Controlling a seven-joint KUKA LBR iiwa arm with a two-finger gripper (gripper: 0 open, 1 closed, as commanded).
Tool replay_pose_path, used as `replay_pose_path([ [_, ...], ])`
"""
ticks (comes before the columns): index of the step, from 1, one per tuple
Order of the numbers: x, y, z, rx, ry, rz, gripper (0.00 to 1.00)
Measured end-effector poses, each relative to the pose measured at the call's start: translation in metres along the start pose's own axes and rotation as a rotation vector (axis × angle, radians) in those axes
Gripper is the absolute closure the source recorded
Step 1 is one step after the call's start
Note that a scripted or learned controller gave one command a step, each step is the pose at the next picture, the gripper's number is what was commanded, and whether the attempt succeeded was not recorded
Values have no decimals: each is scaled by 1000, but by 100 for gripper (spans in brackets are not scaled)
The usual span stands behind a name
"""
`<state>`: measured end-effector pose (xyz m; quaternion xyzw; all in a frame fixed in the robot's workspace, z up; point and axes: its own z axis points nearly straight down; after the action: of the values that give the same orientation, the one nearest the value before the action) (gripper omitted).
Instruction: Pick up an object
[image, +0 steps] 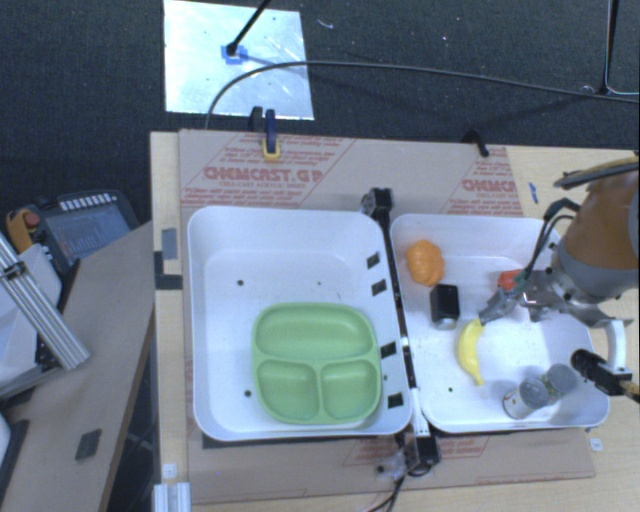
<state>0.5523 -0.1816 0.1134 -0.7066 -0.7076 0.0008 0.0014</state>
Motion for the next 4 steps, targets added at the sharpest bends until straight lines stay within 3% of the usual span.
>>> replay_pose_path([
  [1, 0, 2, 28, -10, -2, 0, 0],
  [2, 0, 2, 17, -9, -3, 0, 100],
  [4, -6, 8, -101, -11, -4, -1, 100],
])
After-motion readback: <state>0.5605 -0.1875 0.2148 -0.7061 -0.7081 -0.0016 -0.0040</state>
